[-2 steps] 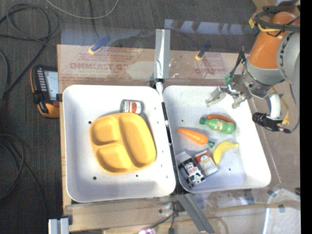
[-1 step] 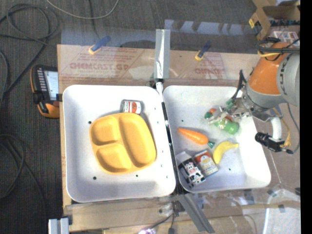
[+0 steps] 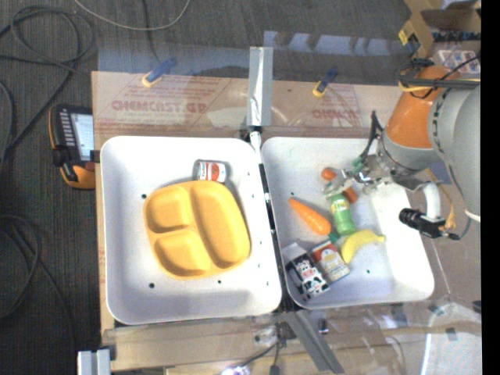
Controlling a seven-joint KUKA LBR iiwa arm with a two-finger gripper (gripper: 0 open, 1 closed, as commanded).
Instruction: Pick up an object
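Arm (image 3: 457, 131) cut off by right edge. Gripper (image 3: 361, 172) fingertips too small and cluttered to tell their state, partly covering a small red item (image 3: 330, 175). Carton (image 3: 311, 275) labels unreadable.

Dark ribbed carpet floor (image 3: 47, 303) with loose cables (image 3: 117, 10), cardboard boxes (image 3: 437, 6) at far corner.

bins (image 3: 129, 287): smooth white plastic, faintly glossy
tray (image 3: 197, 229): yellow plastic, satin sheen
can (image 3: 209, 170): shiny metal under a paper label
banana (image 3: 359, 244), carrot (image 3: 309, 216): glossy moulded plastic
my arm (image 3: 457, 143): matt grey shell
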